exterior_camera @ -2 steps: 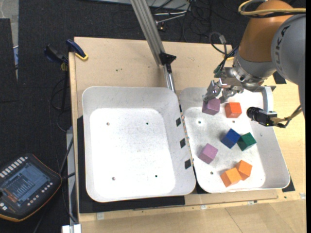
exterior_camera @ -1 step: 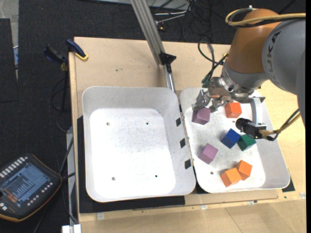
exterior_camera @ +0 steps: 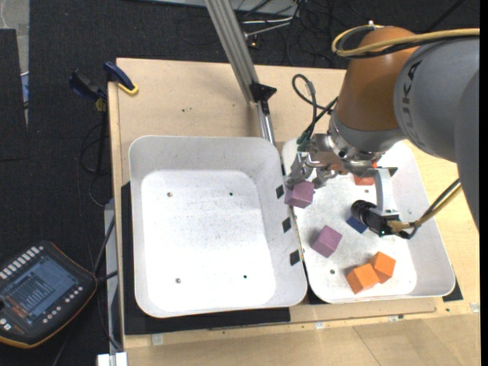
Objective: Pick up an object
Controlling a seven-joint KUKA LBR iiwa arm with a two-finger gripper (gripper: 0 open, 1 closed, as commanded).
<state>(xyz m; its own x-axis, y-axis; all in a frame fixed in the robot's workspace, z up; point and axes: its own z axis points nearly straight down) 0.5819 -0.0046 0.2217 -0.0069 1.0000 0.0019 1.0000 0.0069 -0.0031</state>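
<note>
Looking down at the bench from above, you've got two white bins side by side: the left bin [exterior_camera: 152, 158] and the right bin [exterior_camera: 427, 277], where all the action is. The arm [exterior_camera: 427, 90] comes in from the right, grey with that orange band [exterior_camera: 374, 75] above the wrist, and it's parked over the upper part of the right bin.

The gripper [exterior_camera: 303, 181] is down by the right bin's left wall, and there's a purple block [exterior_camera: 300, 194] sitting right between its fingers, so it looks clamped on that one. The block hangs close to the divider between the two bins.

More stuff lies in the same bin: a second purple block [exterior_camera: 327, 241] sits a bit lower and to the right, two orange blocks [exterior_camera: 372, 272] sit touching each other near the bottom edge, and a blue block [exterior_camera: 357, 223] is half hidden under the black gear on the wrist. A bit of red [exterior_camera: 364, 179] peeks out under the arm too; can't tell what shape it is.

Off the bench, a handheld controller [exterior_camera: 38, 288] lies bottom left.
</note>
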